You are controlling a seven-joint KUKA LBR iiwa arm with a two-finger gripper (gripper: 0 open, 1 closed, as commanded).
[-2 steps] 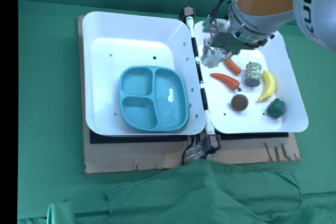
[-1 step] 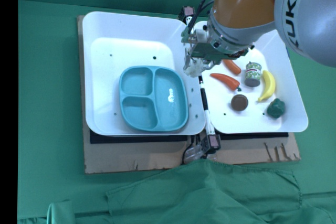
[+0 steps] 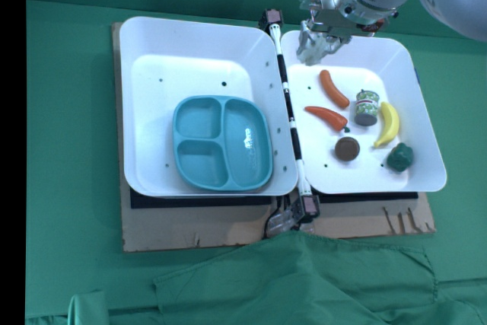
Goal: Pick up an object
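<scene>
The right bin [image 3: 422, 164] holds an orange sausage [image 3: 333, 88], a red chili pepper [image 3: 326, 117], a small grey can with a green label [image 3: 367, 107], a yellow banana [image 3: 388, 124], a brown round disc [image 3: 348, 149] and a dark green lump [image 3: 400, 157]. My gripper [image 3: 314, 46] hangs over the far left corner of this bin, above and just behind the sausage. Nothing shows between its fingers.
The left bin [image 3: 144, 49] carries a teal divided plate [image 3: 222, 142] with three compartments. A black and white divider [image 3: 287, 99] runs between the bins. Green cloth [image 3: 304, 278] lies bunched at the front of the bench.
</scene>
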